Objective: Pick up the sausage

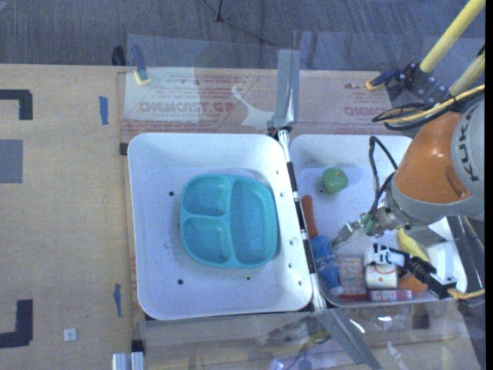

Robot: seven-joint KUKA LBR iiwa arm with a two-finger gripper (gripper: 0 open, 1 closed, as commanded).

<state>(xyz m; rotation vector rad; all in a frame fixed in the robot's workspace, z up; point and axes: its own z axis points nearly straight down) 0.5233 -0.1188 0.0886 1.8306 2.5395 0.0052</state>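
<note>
We count two white bins side by side: the left bin (154, 206) holds one teal divided plate (229, 220); the right bin (350, 149) holds one green ball (334, 179), one blue bottle (323, 259), one small carton (383, 272) and one reddish sausage (308, 215) along its left wall. The arm (431, 168) bends in from the right, gripper (348, 232) low beside the sausage, apart from it; we cannot tell how its jaws stand.

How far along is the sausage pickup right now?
Nothing looks finished. The sausage lies in the right bin, against the divider, with nothing lifting it. In hand: the gripper is low over that bin, to the sausage's right and apart from it. Left: reaching the sausage, closing on it and lifting.
</note>
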